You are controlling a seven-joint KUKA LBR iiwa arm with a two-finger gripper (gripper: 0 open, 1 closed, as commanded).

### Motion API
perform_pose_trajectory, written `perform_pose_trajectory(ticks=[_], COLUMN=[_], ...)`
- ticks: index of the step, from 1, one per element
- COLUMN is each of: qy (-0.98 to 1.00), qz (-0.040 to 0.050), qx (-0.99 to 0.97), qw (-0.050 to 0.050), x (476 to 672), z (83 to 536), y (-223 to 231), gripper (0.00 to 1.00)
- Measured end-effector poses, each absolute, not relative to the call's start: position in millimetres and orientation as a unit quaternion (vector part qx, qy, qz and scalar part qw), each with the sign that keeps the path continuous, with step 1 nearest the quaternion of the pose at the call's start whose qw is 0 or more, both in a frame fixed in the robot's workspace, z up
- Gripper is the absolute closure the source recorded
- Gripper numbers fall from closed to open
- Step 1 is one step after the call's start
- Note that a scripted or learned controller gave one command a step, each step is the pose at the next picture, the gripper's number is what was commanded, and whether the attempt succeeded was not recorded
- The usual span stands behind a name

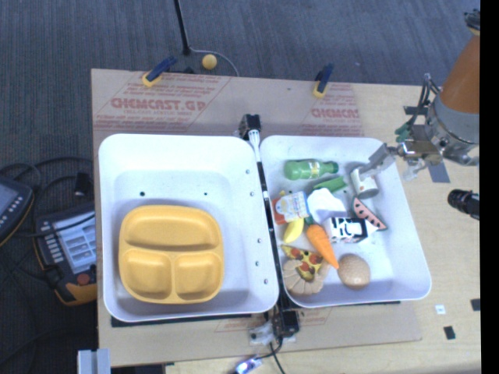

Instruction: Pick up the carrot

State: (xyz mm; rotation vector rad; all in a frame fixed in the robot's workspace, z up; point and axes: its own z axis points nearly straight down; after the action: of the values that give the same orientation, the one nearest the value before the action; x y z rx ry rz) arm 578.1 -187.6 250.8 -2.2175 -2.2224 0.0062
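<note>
The orange carrot (321, 245) lies slantwise in the middle of the right bin (409, 244), among other toy foods. A banana (294, 230) is to its left, a black-and-white carton (347, 228) touches its right side, and a brown potato (354, 270) sits just below its tip. My gripper (361, 179) hangs over the upper right part of that bin, up and to the right of the carrot and apart from it. Its fingers are open with nothing between them.
The right bin also holds a green bottle (310, 168), a watermelon slice (369, 213), a white packet (326, 203), a pizza slice (303, 261) and a round cookie (304, 280). A yellow divided plate (171, 252) sits in the left bin (179, 158).
</note>
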Motion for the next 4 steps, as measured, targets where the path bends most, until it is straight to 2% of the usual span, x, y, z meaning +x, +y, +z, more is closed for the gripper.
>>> perform_pose_trajectory(ticks=[1, 2, 3, 4], qy=[-0.819, -0.777, -0.758, -0.796], qz=[-0.0045, -0.0018, -0.002, 0.003], qx=[-0.574, -0.63, -0.652, -0.605], qw=[-0.01, -0.009, -0.002, 0.002], x=[552.9, 522.4, 563.8, 512.3], z=[128, 91, 186, 182], y=[-178, -121, -8, -51], gripper=[0.0, 0.0, 0.0, 0.0])
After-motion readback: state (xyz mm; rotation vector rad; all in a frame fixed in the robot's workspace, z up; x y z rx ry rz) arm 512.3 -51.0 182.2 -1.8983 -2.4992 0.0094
